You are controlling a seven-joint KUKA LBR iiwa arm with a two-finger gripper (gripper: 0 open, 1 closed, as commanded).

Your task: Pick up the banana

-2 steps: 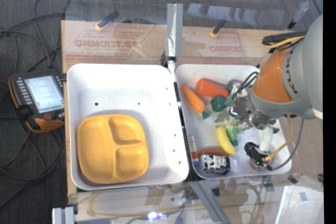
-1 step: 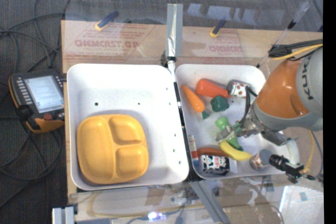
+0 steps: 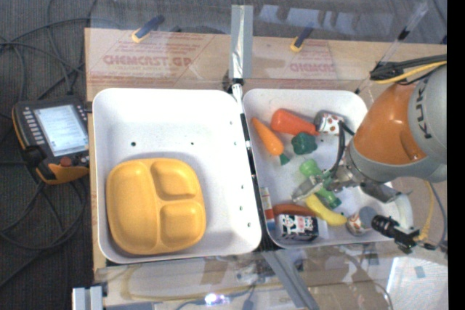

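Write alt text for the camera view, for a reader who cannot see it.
A grey-and-orange robot arm reaches from the right into the right bin, its gripper low over a yellow banana among toy carrots and green pieces. The left bin holds a yellow divided plate.

My grey arm (image 3: 429, 127) is showing its orange band (image 3: 389, 134) over the white right bin (image 3: 349, 99). In it a yellow banana (image 3: 325, 210) is lying by green pieces (image 3: 311, 169), two orange carrot shapes (image 3: 267, 137) and a red, black and white packet (image 3: 294, 223). The white left bin (image 3: 145, 109) is carrying a plain yellow divided plate (image 3: 155, 205).
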